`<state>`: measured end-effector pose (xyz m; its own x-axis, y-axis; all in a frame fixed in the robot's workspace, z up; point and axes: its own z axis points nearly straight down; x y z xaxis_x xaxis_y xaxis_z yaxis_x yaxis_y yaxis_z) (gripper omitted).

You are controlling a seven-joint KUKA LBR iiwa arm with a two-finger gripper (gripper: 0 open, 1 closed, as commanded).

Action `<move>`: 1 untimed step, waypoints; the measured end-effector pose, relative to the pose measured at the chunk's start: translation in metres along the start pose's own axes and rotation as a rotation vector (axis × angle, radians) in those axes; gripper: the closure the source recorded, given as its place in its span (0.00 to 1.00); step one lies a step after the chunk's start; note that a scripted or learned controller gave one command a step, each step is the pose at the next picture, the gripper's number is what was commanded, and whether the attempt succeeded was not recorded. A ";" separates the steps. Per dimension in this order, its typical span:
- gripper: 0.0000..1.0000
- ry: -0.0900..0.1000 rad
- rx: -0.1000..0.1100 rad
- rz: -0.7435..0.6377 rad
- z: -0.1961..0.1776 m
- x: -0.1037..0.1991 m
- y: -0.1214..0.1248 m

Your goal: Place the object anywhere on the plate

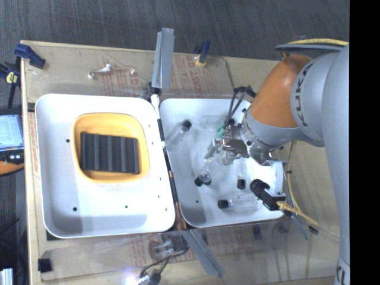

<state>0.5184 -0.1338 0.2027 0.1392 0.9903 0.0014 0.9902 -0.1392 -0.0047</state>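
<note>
bench (89, 257): two white bins, one yellow plate (110, 146), several clear bottles.

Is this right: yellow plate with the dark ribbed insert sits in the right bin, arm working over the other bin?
Not quite. The camera view shows the yellow plate with its dark ribbed insert in the left bin, not the right. The arm is over the other bin, the right one.
</note>
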 end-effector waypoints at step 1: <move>1.00 -0.001 0.000 -0.068 -0.049 0.090 0.017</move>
<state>0.5476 -0.0470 0.2519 0.0715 0.9974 0.0009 0.9974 -0.0715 -0.0044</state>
